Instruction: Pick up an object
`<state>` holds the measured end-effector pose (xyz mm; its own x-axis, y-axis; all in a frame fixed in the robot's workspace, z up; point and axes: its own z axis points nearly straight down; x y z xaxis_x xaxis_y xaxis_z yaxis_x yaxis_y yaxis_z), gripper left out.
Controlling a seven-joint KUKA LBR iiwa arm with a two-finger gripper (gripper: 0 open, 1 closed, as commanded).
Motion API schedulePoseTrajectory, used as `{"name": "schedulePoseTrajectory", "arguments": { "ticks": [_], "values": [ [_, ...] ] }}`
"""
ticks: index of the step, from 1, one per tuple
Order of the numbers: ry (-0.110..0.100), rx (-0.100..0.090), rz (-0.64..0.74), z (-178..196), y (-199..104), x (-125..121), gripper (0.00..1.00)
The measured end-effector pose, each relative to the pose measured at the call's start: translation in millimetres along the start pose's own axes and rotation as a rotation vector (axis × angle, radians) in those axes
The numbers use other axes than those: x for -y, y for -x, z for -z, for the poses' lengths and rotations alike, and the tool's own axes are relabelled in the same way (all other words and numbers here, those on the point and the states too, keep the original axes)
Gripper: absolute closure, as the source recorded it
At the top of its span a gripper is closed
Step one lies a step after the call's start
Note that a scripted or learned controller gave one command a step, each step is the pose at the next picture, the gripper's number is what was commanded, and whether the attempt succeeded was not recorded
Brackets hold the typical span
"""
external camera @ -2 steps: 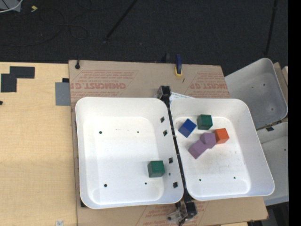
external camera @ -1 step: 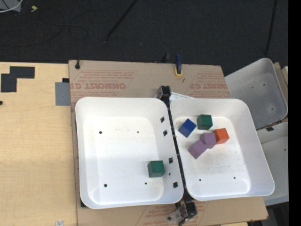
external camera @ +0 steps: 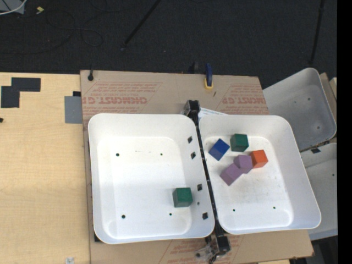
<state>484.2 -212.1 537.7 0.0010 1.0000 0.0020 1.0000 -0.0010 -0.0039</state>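
Picking target: I'd go for the green cube [external camera: 182, 197] in the left bin [external camera: 99, 169]. It sits alone, just left of the centre seam [external camera: 202, 166] and toward the seam's near end, with bare floor on every side.

The others cluster right of the seam, in the right bin [external camera: 305, 191]:
- blue cube [external camera: 219, 149], closest to the seam
- dark green cube [external camera: 239, 142], further out
- purple block [external camera: 237, 168], touching the orange cube [external camera: 259, 158]

Gripper state: can't tell.

Approach, my call:
- come straight down
- square the jaws to two flat faces
- keep clear of the seam-side bin wall

Cubes look matte, hard and sharp-edged. Purple block looks elongated or doubled. Bins are smooth white plastic, shallow, with rounded corners.
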Motion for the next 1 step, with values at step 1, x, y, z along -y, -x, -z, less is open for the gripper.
{"name": "schedulePoseTrajectory", "arguments": {
  "ticks": [1],
  "values": [
    [0.000,0.000,-0.001,-0.1,-0.2,8.0,1.00]
  ]
}}
